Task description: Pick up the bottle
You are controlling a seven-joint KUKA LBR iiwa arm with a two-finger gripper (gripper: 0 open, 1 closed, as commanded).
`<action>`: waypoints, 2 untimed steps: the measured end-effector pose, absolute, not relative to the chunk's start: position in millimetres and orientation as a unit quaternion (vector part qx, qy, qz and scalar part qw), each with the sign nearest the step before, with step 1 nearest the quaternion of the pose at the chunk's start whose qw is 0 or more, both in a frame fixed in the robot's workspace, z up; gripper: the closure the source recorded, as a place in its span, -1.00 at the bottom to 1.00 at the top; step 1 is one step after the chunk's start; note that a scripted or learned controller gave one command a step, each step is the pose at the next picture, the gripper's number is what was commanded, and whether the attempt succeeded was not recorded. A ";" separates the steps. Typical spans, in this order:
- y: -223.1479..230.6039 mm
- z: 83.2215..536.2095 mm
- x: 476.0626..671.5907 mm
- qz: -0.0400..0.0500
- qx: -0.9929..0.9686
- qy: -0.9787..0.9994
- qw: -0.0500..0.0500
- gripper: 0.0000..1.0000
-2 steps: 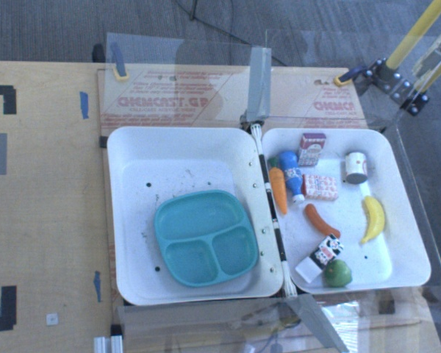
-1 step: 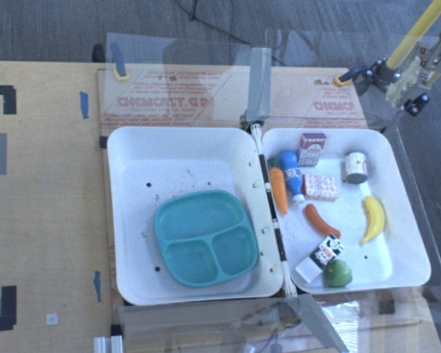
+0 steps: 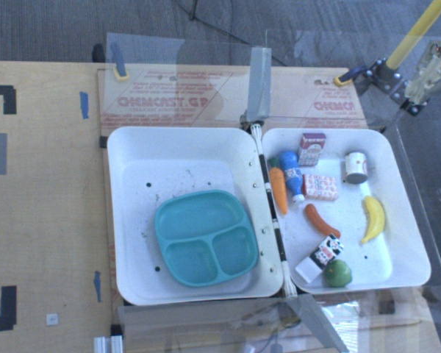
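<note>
1. We find the task at its opening step: the small blue plastic bottle with a white cap end (image 3: 291, 170) lies untouched in the right-hand shallow white bin (image 3: 408, 219), against that bin's left wall, near its far end.

2. We see the two-finger gripper (image 3: 426, 79) at the upper right, outside both bins and well apart from the bottle. Its detail is too small to read; we cannot tell whether it stands open or closed, and nothing is visibly held.

3. In our judgement the next move calls for travel leftward and toward the near side, over the right bin's far rim, then a descent onto the bottle.

4. Clearance is tight. The long orange carrot (image 3: 278, 190) lies just beside the bottle on its left, between it and the bin wall. The red-and-white patterned packet (image 3: 320, 187) sits just beside it on the right. The small red-topped carton (image 3: 312, 148) stands near its far end.

5. We judge the approach from straight above to be the only open one; a grip across the bottle's width risks catching carrot or packet.

6. The left-hand white bin (image 3: 132, 160) bears a teal three-compartment plastic tray (image 3: 206, 237) and offers broad bare floor around it.
</note>
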State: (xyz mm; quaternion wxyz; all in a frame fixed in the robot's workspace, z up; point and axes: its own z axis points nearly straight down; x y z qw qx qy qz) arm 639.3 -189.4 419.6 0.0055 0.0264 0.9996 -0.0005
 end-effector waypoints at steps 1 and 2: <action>-196.0 424.1 655.4 -0.001 -0.068 0.998 0.006 1.00; -155.9 438.4 667.9 -0.001 -0.256 0.967 0.006 1.00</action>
